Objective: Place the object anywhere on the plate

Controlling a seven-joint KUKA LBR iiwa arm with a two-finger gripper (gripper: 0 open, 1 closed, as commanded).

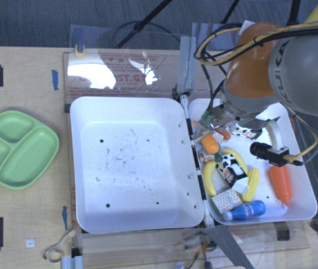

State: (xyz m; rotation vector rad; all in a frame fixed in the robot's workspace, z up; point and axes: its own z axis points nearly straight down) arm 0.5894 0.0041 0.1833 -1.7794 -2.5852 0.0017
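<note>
Nearest the camera, along the lower edge of the right bin (307, 203), a blue bottle (247, 210) is seen lying on its side, with a small patterned packet (227, 198) just beside it to the left. Above these, a yellow banana (208, 179) is curved along the bin's left wall, and a second yellow piece (252, 184) is laid to the right, with a black-and-white toy (230, 167) lodged between them. An orange carrot-shaped object (281, 184) is set toward the right of the bin, its black tip pointing up-left. A small round orange item (210, 145) is found near the bin's upper left corner.

The arm (293, 66) is brought in from the upper right of the frame, its orange band (251, 66) standing over the top of the right bin. The gripper (219, 123) is lowered among the clutter at the bin's upper left, just above the round orange item. How far it is spread, and whether anything is gripped, cannot be told, since the wrist hides it.

The left bin (130, 161) occupies the middle of the frame. The green plate (15, 148), divided into three compartments, is placed on the wooden bench (24, 217) at the left of the frame, well apart from both bins.
</note>
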